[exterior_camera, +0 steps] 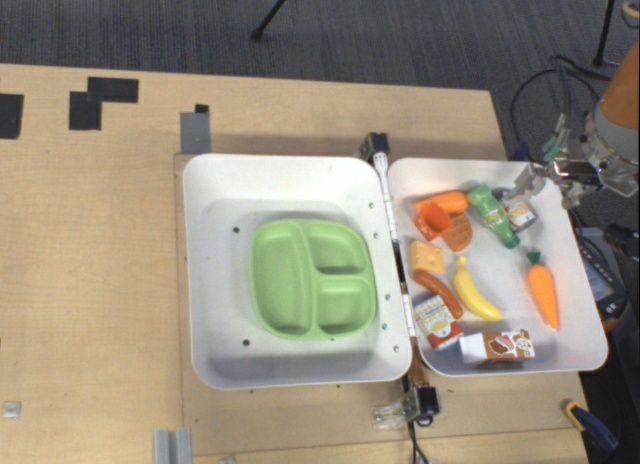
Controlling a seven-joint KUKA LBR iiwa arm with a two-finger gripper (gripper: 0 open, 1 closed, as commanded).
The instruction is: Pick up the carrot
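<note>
One fixed overhead camera slants over both bins (200, 252).

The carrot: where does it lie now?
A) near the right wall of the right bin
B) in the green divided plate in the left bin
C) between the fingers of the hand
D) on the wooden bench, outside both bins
A: the carrot lies flat near the right wall of the right bin, to the right of the banana, and the hand is apart from it, over the bin's upper right corner.
</note>
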